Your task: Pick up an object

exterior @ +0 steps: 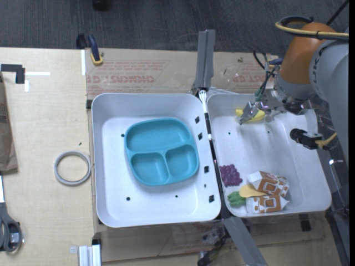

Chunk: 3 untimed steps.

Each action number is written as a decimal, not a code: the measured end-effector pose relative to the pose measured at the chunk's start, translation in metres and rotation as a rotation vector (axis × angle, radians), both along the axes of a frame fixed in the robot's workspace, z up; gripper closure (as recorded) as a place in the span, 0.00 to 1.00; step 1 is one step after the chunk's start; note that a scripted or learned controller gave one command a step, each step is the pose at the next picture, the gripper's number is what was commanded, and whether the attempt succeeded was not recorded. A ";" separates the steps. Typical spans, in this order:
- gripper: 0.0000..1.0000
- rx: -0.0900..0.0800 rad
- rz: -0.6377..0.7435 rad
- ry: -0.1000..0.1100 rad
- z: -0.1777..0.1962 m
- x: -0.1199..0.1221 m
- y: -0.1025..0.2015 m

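Two bins: left bin (105, 165) holds one blue tray (161, 151); right bin (310, 182) about four items near front edge. Gripper (250, 114) at far edge, seemingly clamping a yellow object (244, 115).

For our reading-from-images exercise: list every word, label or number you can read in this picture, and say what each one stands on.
Red print on the cardboard sheet behind the bins: upside down and blurred; not readable with confidence.
Orange-and-white carton in the right bin: patterned, no legible words.
Blue divided plate in the left bin: no text.
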State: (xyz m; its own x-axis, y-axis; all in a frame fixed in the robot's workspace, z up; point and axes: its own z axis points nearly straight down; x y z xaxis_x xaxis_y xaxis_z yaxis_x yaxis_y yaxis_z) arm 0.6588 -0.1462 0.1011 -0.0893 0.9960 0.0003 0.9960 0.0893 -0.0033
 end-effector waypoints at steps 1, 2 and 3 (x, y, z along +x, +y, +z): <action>0.00 0.002 0.452 0.002 -0.012 -0.001 -0.010; 0.00 0.005 1.077 -0.001 -0.012 0.000 -0.007; 0.00 0.002 0.984 -0.004 0.009 -0.017 0.036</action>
